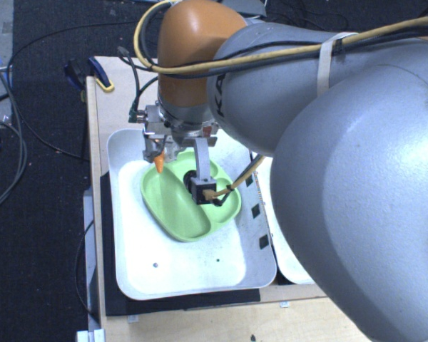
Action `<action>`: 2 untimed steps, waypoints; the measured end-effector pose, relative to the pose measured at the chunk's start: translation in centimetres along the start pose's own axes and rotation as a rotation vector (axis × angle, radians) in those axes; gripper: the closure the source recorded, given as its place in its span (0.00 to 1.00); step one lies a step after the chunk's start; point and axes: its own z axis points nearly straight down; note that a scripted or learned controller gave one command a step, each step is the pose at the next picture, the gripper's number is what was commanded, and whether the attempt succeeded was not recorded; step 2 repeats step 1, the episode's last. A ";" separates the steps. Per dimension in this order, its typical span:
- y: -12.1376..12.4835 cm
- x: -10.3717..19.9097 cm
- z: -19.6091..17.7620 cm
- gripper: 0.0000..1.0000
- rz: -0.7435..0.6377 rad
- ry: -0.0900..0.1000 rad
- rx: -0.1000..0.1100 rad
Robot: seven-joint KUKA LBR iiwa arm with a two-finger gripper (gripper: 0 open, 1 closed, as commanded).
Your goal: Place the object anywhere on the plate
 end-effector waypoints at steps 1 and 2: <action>0.0 -0.3 -0.2 0.00 0.005 -0.001 -0.001; 0.0 -0.3 -0.2 0.00 0.005 -0.001 -0.001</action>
